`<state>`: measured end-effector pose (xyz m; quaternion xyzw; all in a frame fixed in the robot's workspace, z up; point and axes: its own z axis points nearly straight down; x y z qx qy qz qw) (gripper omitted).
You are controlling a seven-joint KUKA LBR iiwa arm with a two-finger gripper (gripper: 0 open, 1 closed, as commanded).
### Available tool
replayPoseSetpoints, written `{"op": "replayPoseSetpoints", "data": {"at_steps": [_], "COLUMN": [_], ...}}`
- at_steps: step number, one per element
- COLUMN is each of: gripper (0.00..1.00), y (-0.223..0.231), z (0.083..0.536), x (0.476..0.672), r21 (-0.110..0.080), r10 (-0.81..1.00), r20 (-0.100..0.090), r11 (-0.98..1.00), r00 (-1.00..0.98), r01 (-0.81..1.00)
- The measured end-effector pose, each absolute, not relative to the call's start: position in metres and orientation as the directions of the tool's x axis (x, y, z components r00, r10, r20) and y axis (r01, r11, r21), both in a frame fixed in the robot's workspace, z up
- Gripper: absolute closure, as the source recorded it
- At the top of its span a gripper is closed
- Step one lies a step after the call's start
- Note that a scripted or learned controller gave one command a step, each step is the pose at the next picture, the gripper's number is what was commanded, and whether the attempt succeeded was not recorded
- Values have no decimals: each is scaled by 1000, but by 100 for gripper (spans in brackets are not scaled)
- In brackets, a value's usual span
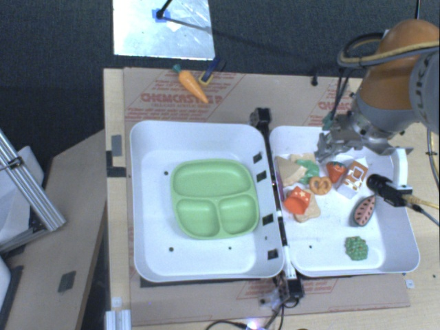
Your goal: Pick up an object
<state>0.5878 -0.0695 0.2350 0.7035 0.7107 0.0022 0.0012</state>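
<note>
The right bin (402,253) holds several toy foods: a red strawberry-like piece (335,172), a pretzel (320,184), a small white and orange carton (355,175), a red-orange piece (298,201) lying on a tan slice (311,213), a pale wedge (291,170) with a green bit (309,168), a dark red slice (363,210) and a green broccoli (356,247). My gripper (331,150) hangs over the far part of this bin, just above the red piece and the green bit. Nothing shows between its tips.
The left bin (148,253) carries a green divided plate (213,198). An orange toy carrot (192,86) lies on the bench behind the bins, next to a shiny sheet (161,19). A black hinge strip (271,184) joins the bins.
</note>
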Motion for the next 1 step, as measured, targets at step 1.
{"op": "replayPoseSetpoints", "data": {"at_steps": [1], "gripper": [100], "y": [-13], "z": [233], "x": [616], "r21": [4], "r10": [1000], "r20": [2], "r11": [11], "r00": [-11], "r01": [1000]}}
